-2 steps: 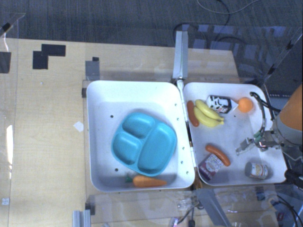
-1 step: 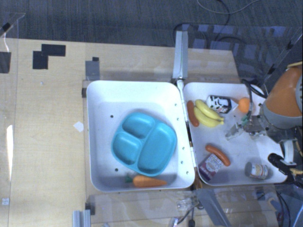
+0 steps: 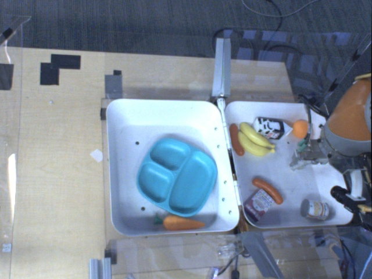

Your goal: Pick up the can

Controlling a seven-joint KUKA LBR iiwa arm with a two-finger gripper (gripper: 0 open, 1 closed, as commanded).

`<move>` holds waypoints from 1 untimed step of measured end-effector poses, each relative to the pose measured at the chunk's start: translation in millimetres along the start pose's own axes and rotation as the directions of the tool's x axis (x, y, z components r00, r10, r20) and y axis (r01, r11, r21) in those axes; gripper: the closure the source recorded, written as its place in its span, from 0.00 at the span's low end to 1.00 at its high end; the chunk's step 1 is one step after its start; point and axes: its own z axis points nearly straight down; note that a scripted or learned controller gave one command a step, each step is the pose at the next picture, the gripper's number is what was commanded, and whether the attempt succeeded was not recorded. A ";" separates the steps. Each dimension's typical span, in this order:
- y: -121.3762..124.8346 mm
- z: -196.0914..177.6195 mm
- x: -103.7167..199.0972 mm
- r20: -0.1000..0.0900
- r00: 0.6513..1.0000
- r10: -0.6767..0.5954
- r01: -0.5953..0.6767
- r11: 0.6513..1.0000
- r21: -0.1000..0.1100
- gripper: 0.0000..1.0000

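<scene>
Two bins [image 3: 116, 156] on desk. One can [image 3: 317, 209] lying in right bin's near right corner. Two sausages, one banana bunch [image 3: 256, 139] left of can. Arm [image 3: 349, 121] above right bin's right edge; gripper [image 3: 305, 156] well beyond can, jaws' state: cannot tell.

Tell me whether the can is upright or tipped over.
Tipped over: the can lies on its side in the right bin, its round end facing the camera.

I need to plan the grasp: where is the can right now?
The can lies on its side in the right bin, near its front right corner, right of the sausage and below the gripper.
</scene>
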 end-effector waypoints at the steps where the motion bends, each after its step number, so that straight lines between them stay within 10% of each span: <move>1: -0.1 0.1 0.1 0.000 1.000 0.000 0.000 1.000 0.000 0.00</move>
